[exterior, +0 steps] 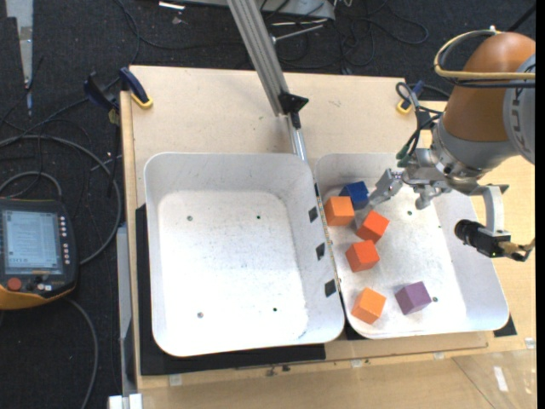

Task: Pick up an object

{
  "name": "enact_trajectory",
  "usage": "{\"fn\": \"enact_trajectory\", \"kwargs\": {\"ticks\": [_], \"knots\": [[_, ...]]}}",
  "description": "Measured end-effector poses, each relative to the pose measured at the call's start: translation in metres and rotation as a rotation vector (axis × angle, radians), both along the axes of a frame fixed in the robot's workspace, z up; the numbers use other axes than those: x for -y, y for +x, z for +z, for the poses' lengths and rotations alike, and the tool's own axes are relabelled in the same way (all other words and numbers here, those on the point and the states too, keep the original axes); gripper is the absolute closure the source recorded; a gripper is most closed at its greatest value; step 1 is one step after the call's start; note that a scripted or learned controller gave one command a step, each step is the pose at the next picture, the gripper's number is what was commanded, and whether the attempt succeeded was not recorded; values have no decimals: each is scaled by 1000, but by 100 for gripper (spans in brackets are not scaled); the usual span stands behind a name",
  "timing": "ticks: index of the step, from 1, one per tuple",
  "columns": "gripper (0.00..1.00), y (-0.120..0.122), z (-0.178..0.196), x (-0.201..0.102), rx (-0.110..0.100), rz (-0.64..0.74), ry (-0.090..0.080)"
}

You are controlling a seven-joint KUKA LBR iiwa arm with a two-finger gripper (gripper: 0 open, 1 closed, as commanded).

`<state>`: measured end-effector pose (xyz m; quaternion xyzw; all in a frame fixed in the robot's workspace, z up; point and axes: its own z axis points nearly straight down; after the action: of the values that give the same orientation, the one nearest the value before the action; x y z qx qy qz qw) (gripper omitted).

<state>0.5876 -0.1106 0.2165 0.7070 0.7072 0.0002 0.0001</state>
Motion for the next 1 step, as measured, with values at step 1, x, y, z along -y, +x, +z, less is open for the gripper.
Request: {"fn": "enact_trajectory", "kwargs": {"ticks": [1], "knots": [[0, 4, -122, -6, 2, 0, -2]]}}
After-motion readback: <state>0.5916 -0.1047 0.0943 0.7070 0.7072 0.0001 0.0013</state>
